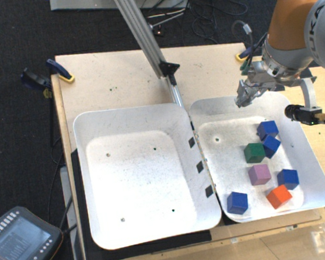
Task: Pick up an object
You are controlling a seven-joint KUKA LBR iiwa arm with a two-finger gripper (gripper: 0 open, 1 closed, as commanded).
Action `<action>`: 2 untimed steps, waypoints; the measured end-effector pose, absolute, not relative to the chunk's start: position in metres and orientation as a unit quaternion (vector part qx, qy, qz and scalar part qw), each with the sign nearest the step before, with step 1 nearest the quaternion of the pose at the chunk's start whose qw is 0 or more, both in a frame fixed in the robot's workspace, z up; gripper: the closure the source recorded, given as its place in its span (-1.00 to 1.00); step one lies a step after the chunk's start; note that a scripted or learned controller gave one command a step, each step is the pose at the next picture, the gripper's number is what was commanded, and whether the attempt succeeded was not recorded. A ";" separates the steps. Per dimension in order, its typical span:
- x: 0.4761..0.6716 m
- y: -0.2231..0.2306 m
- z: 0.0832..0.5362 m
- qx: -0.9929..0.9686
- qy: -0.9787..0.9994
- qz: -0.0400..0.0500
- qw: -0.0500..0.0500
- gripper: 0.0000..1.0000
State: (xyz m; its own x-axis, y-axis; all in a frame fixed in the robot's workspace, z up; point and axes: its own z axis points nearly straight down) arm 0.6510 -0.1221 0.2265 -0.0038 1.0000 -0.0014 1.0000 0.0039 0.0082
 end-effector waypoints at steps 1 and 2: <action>0.652 -0.122 0.241 0.706 0.708 0.001 0.002 1.00; 0.650 -0.071 0.243 0.704 0.710 0.001 0.000 1.00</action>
